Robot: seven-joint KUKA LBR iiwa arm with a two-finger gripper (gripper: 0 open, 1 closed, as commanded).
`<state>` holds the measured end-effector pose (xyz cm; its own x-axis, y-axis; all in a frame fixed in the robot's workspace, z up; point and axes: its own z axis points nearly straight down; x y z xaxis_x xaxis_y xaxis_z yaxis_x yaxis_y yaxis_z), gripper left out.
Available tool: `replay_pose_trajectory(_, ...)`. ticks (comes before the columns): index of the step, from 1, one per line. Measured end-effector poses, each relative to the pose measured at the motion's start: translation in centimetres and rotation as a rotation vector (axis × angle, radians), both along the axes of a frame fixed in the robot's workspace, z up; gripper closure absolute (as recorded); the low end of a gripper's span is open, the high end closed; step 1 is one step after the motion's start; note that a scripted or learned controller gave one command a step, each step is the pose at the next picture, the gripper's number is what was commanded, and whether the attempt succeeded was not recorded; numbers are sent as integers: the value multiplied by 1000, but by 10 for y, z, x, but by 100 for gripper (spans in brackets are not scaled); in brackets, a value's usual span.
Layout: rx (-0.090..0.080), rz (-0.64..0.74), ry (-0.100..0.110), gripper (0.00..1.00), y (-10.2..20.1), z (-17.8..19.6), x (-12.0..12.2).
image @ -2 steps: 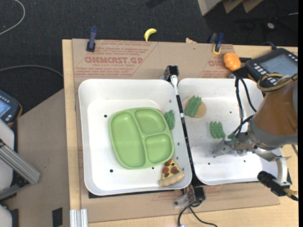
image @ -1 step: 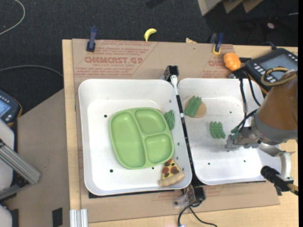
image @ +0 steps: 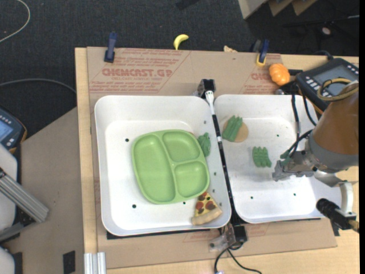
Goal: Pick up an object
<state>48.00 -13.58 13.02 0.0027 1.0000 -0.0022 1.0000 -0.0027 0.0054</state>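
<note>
The right bin [image: 268,210] holds a small green ridged piece [image: 261,156] near its middle. A green leafy piece [image: 232,128] lies on a tan disc [image: 242,133] at that bin's upper left. My gripper [image: 280,170] hangs low over the right bin, just right of the ridged piece and a little lower in the view. Nothing shows in its grasp. In the left bin [image: 111,153] a green divided plate [image: 170,165] lies flat. A pizza slice [image: 205,208] rests at its lower right and a small green piece [image: 204,144] at its upper right.
An orange toy [image: 279,73] and a yellow banana [image: 181,40] lie on the bench beyond the bins. Blue clamps [image: 110,47] hold the board's far edge. A black control pendant [image: 325,81] with cables sits at the right, behind the arm [image: 336,136].
</note>
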Motion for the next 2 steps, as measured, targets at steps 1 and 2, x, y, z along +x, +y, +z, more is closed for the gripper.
replay_pose_trajectory(1, -1, 0, -2, 100, 0, 10, 1)
replay_pose_trajectory(2, -1, 2, 1, 100, -18, 40, 0)
